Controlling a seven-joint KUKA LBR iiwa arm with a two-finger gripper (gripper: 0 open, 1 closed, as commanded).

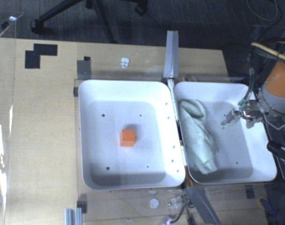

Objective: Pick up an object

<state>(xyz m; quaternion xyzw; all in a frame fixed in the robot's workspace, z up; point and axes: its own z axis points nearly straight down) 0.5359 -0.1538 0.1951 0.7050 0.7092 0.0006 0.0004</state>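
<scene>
Small orange cube (127,138), matte, sitting flat on the floor of the left white bin (93,93), roughly central and a little toward the near side, well apart from every wall. Top face lighter, near face slightly darker, edges roughly square with the bin's sides. Grey-white crumpled cloth (198,137), long and bunched, lying in the right white bin (268,172) close along its left wall, stretched from far to near; far end folded over into a rounded loop, near end wider and flatter, resting near the bin's near-left corner. Both lying loose, untouched.
</scene>
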